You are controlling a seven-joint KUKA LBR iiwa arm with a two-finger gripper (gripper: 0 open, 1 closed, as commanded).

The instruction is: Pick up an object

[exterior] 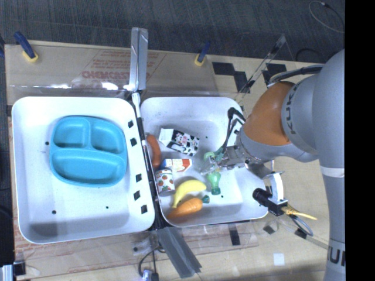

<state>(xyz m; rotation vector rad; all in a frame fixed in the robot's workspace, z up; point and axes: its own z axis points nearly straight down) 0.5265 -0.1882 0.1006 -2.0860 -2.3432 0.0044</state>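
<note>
the grey arm with its orange band [270, 119] reaches in from the right and bends down into the right-hand shallow white bin [193, 111], its claw [218, 164] low over the bin's middle among the clutter. whether the claw is spread or closed cannot be told, and nothing can be made out held in it. just beneath it lies a small green translucent bottle-like thing [214, 180], partly hidden by the claw's hardware. to the left of that sit a yellow banana [187, 190] and, touching it at the bin's near edge, an orange carrot [185, 208]. a small carton with fruit printed on it [167, 181] lies beside the banana, a white card with dark markings [180, 140] lies further back, and a reddish-brown sausage-shaped thing [154, 149] rests along the bin's left wall. the left-hand white bin [35, 204] holds a blue divided plastic tray [89, 151]. both bins stand side by side on the cardboard-covered desk [76, 63].
</note>
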